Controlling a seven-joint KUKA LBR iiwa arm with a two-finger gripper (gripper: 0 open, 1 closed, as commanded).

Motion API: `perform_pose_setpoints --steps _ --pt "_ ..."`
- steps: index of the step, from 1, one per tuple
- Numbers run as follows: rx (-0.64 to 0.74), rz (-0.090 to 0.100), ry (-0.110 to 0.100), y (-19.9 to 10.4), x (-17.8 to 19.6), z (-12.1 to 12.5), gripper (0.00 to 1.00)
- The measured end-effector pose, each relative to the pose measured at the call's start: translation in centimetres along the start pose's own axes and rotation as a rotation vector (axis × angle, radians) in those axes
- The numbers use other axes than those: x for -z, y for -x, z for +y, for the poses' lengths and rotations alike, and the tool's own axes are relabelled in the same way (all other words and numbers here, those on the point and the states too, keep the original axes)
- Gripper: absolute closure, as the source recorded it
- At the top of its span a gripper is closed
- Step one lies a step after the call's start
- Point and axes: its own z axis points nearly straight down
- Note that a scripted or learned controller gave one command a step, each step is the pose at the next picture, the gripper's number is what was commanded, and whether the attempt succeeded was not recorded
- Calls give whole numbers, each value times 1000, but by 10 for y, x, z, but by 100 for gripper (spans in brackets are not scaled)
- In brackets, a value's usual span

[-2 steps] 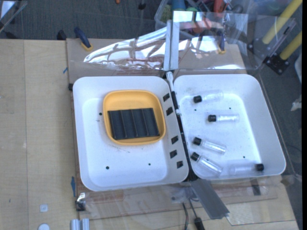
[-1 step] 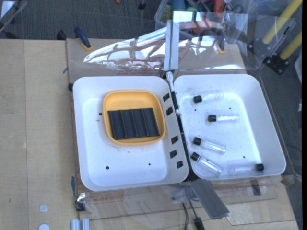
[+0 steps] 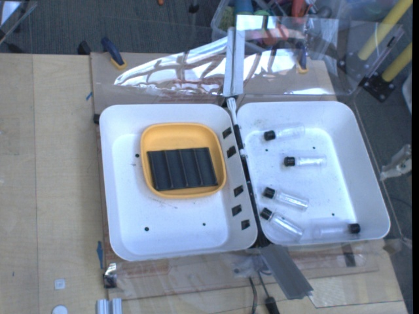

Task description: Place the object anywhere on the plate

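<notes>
Camera view, looking down at a slant on both bins.

Left bin (image 3: pixel 124 241) – white and shallow. A yellow plate (image 3: pixel 150 139) with rounded corners sits in its upper middle part. On the plate lies a black ridged slab (image 3: pixel 182 169), flat, with four lengthwise ribs. It covers most of the plate's floor and reaches close to the near rim. The plate's yellow edge shows all round it.

Right bin (image 3: pixel 366 175) – white, touching the left bin along the middle seam. Five clear vials with black caps lie on their sides in it, scattered and apart from each other:
- first vial (image 3: pixel 286 133), near the top, cap to the left
- second vial (image 3: pixel 306 162), below it, cap to the left
- third vial (image 3: pixel 287 199), lower, tilted, cap at upper left
- fourth vial (image 3: pixel 280 222), just below the third, same tilt
- fifth vial (image 3: pixel 334 229), near the bottom right corner, cap to the right

Small black clips (image 3: pixel 231 152) run in a row down the seam between the bins.

Behind the bins: crumpled clear plastic sheet (image 3: pixel 177 70), and a clear box of coloured items (image 3: pixel 288 5) at top.

The gripper's state – cannot tell from this view.
</notes>
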Motion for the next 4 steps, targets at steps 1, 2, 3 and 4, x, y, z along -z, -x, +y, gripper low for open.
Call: perform_pose_setpoints --steps 1,2,3,4 --pt "314 -1 -4 -5 35 5 0" --pt "487 -1 3 -3 11 6 0" --pt "756 -1 -3 -2 46 1 0" --pt "957 -3 4 7 40 12 0"
